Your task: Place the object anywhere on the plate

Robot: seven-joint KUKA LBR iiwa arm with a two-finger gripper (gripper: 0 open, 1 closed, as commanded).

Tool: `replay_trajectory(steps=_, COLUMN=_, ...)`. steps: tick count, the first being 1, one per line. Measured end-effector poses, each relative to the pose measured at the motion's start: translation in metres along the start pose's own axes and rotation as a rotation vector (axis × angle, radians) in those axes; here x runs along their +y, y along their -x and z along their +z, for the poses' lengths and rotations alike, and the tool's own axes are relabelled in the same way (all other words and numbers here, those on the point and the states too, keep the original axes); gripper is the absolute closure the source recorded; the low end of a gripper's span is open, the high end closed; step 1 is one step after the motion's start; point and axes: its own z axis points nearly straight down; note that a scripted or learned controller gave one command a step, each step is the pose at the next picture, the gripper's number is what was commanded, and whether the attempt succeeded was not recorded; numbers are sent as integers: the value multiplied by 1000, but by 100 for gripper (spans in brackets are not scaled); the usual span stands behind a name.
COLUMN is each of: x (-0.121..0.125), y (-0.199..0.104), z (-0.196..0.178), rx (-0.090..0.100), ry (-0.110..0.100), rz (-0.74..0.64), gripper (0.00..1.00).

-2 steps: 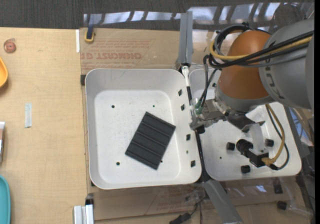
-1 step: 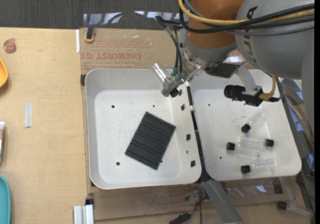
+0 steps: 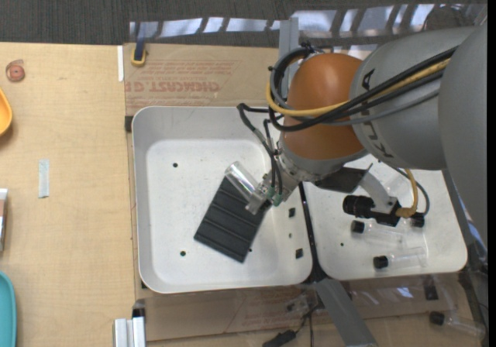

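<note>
A flat black ribbed slab point(image 3: 227, 222) lies at a slant in the left white bin point(image 3: 167, 276), right of its middle. My gripper point(image 3: 252, 190) hangs low over the slab's upper right end, and from above its silver tip looks to be touching that end. The orange wrist band and grey arm cover the wall between the two bins. At the picture's far left, out on the bench, I see an orange curved rim point(image 3: 3, 117) and a teal curved rim point(image 3: 5, 310), both cut off by the frame.
The right white bin point(image 3: 434, 264) holds a small black piece point(image 3: 380, 262) and a clear plastic item point(image 3: 407, 254) near its front. Brown cardboard point(image 3: 194, 82) lies behind the left bin. A small pale strip point(image 3: 43, 179) rests on the wooden bench.
</note>
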Motion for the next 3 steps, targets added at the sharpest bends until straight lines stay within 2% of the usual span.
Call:
replay_trajectory(steps=1, x=-12, y=-5, z=-93, rx=-4, ry=3, rz=-157, gripper=100)
replay_trajectory(steps=2, x=-28, y=-34, z=-73, rx=-2, ry=2, rz=-259, gripper=100)
replay_trajectory(steps=3, x=-28, y=-34, z=-73, rx=-2, ry=2, rz=-260, gripper=0)
